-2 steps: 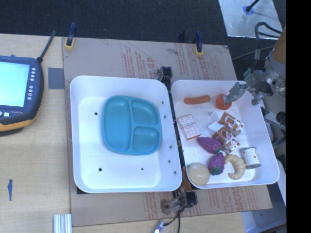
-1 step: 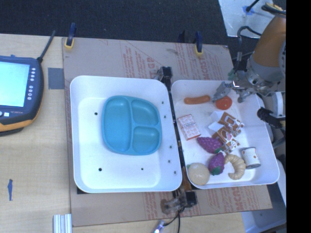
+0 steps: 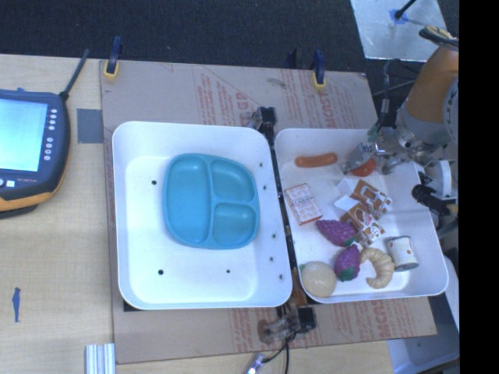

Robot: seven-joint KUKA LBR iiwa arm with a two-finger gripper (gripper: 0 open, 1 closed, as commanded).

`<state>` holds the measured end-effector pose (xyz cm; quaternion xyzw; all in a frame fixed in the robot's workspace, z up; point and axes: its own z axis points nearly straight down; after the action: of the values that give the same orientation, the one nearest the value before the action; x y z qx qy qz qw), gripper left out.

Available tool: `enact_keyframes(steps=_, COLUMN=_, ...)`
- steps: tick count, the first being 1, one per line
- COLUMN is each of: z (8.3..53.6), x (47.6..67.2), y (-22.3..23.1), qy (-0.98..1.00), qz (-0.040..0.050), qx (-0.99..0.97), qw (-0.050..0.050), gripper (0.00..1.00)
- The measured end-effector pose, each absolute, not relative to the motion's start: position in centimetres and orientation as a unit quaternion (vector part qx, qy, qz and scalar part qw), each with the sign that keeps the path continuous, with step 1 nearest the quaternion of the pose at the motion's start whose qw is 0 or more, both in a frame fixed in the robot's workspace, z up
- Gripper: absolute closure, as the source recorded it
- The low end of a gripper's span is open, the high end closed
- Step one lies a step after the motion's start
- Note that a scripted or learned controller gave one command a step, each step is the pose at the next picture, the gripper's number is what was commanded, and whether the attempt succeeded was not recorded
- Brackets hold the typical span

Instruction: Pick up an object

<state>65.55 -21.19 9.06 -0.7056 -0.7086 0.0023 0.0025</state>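
The grey arm with its orange band (image 3: pixel 433 84) reaches in from the right, its two-finger gripper (image 3: pixel 365 160) low over the far part of the right white bin (image 3: pixel 437 279); whether the jaws are apart or together cannot be told. A small red object (image 3: pixel 363 167) lies right at the tip. Left of it rests an orange sausage (image 3: pixel 316 160). Nearer lie a red-and-white packet (image 3: pixel 302 204), two purple pieces (image 3: pixel 337 231), a tan croissant (image 3: pixel 380 266), and a round beige bun (image 3: pixel 318 279). The left white bin (image 3: pixel 132 279) holds a blue divided plastic tray (image 3: pixel 210 201).

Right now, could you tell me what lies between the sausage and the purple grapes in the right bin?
In the camera view, a small red-and-white packet lies between the sausage and the grapes.
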Motion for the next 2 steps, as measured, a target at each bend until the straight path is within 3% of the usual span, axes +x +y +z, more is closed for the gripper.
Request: enact_keyframes(steps=2, z=9.1, x=65.6, y=-16.7, qy=-0.709, qz=0.0025, qx=-0.705, qw=0.003, gripper=0.00)
